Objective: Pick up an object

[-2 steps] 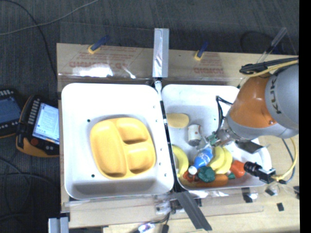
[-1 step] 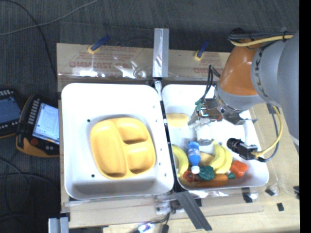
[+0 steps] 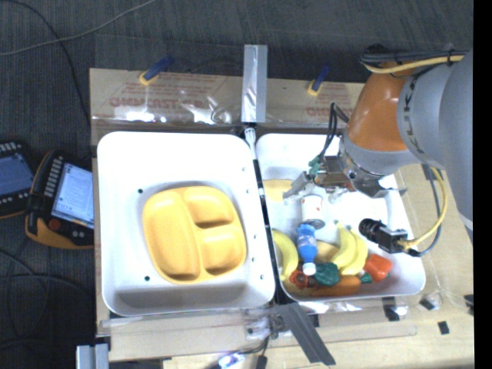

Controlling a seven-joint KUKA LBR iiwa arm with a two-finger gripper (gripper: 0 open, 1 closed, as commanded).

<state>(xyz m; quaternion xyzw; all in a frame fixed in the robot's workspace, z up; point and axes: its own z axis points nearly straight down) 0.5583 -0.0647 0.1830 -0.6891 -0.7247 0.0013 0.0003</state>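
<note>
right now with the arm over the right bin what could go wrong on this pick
1. The toys lie heaped at the right white bin's near end: yellow plastic bananas, a small blue-and-white bottle and an orange plastic carrot touch, so a grab may slip or drag a neighbour.
2. The tool hangs near the divider between the bins and could catch it.

My jaws (image 3: 314,198) hang low in the right bin (image 3: 407,279), right of frame centre, above a blue-capped bottle (image 3: 307,246). Bananas (image 3: 350,252), a carrot (image 3: 342,284) and a red piece (image 3: 377,266) crowd the bin's lower end. The left bin (image 3: 123,229) holds a yellow divided tray (image 3: 194,231).
</note>
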